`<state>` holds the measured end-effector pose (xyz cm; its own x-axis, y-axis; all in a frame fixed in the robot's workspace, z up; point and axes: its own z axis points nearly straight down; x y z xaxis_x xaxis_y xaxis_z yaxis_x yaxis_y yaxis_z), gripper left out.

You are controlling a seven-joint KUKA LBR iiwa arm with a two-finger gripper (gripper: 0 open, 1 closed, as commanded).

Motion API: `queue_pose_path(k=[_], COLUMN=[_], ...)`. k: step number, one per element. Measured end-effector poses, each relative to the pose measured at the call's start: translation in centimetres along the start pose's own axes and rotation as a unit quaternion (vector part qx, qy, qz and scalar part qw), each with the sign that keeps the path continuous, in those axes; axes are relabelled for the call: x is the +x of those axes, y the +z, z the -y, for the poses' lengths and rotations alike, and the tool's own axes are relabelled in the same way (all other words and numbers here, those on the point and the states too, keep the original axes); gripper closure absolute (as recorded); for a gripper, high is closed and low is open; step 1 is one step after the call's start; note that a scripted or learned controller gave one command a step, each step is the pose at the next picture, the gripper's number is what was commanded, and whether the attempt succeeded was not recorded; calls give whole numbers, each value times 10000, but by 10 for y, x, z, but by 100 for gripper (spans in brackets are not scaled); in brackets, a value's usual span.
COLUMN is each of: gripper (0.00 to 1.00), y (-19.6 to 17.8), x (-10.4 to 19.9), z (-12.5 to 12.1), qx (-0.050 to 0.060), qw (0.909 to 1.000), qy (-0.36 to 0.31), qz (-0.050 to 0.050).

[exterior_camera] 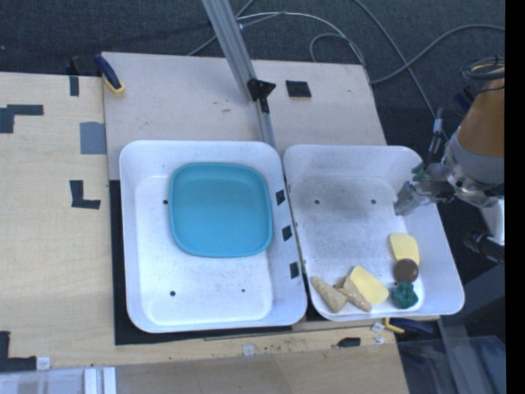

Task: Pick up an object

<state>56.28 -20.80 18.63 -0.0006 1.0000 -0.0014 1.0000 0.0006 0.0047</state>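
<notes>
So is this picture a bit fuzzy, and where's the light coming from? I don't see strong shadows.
In the camera view the light is soft and even: the blue plate and the small items in the right bin cast only faint shadows, with no harsh glare on the white plastic. The whole view is mildly soft and grainy; the gripper at the right bin's far edge looks blurred, so its fine detail is lost.
</notes>
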Motion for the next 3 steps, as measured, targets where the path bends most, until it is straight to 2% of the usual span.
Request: queue_pose_path(k=[1, 2, 3], gripper=[100, 100, 100], y=[-42, -103, -86], x=[2, 8, 56], z=[-2, -3, 0], qx=[10, -2, 29], qw=[10000, 10000, 10000], qy=[0, -2, -15], qz=[-4, -1, -12])
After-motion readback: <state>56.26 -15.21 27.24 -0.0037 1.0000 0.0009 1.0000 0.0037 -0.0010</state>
